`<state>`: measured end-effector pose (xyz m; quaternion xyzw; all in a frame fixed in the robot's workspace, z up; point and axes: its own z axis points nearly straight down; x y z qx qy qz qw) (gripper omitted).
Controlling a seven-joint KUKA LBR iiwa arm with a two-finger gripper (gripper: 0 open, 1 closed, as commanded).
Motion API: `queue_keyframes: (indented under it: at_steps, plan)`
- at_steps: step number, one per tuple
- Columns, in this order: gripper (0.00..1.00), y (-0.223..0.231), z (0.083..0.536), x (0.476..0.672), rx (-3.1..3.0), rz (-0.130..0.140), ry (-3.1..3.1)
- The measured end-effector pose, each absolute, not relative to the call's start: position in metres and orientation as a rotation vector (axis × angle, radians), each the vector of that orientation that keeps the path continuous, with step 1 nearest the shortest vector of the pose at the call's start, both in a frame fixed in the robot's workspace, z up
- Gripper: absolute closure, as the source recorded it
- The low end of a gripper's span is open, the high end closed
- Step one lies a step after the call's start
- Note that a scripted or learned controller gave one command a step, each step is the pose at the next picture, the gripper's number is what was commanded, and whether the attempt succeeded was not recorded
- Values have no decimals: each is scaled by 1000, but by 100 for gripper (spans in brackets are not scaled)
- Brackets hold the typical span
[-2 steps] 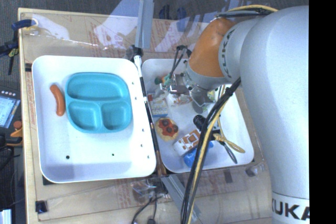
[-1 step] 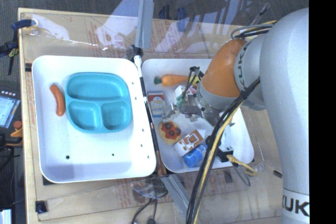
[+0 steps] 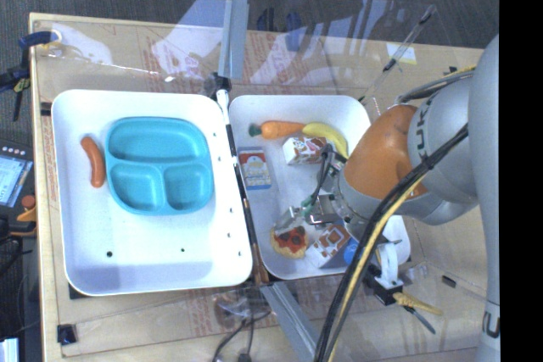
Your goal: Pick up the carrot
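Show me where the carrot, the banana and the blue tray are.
carrot [image 3: 282,130], camera view, middle of its orange body.
banana [image 3: 327,134], camera view, its yellow curve.
blue tray [image 3: 158,163], camera view, central divider.

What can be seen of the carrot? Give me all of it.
The carrot is small and orange, with a dark green stub at its left end; it looks like smooth plastic toy food. It lies flat on its side, pointing left to right, near the far edge of the right bin. Its right end meets or nearly meets the yellow banana; I cannot tell if they touch. The tool is lower in the bin, well away from it.
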<state>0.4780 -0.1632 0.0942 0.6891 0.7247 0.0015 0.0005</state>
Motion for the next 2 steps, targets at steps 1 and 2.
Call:
queue_keyframes:
  at_steps: [1, 2]
  plan:
    - [0, -161, 101, 537, 2191, -3, 2256]
    - [0, -176, 81, 646, 2197, -37, 2299]
